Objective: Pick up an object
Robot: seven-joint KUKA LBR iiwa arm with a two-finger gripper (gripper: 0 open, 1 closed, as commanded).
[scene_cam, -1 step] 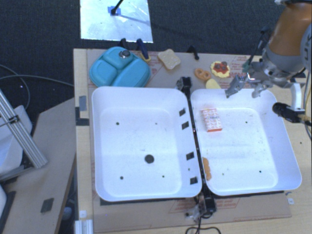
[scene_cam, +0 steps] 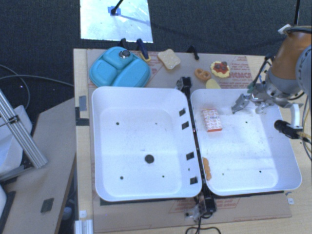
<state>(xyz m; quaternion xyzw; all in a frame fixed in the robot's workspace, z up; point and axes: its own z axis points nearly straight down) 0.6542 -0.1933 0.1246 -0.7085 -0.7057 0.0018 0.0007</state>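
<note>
I see two shallow white plastic bins side by side on the tabletop, the left bin (scene_cam: 105,130) and the right bin (scene_cam: 287,179). In the right bin lies one small flat box with a red and white pattern (scene_cam: 212,120), near the far left corner of that bin; I judge this is the thing to pick, because it lies free and flat. One small orange piece (scene_cam: 206,168) rests at the left wall of the same bin, toward the near edge. The left bin carries one small dark round disc (scene_cam: 149,158) near its middle. The gripper (scene_cam: 249,104) hangs over the far edge of the right bin, well to the right of the box, and holds nothing; its fingers look apart, I think ready to come down. Along the far edge of the tabletop stand one blue plastic divided tray (scene_cam: 120,68) and some toy foods, set aside outside the bins.
</note>
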